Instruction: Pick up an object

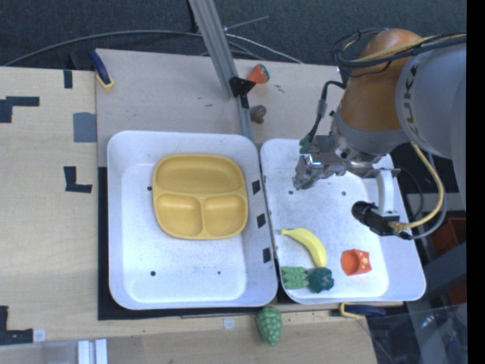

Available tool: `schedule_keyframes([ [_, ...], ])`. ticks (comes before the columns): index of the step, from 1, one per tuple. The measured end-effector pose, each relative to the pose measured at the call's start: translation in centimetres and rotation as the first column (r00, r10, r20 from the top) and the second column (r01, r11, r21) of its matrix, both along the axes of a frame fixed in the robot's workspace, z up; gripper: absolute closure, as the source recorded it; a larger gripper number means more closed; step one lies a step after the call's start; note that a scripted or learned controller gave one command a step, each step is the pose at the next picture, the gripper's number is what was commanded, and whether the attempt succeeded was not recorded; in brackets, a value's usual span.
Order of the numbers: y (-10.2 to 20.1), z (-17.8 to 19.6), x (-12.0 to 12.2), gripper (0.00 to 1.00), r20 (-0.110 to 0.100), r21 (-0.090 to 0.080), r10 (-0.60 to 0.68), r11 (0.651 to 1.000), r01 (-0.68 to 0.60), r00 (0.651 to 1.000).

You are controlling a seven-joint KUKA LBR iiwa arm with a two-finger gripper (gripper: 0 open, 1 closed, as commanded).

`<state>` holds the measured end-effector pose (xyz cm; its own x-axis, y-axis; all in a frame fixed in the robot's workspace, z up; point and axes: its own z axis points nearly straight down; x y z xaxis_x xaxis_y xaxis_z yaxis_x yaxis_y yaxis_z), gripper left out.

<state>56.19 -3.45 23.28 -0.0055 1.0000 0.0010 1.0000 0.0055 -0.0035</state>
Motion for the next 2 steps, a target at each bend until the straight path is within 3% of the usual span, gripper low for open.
schedule_keyframes([
  [2,10.8,0.8,-2.2,1.00,0.001,0.001,0.003,1.000,-0.003,1.000],
])
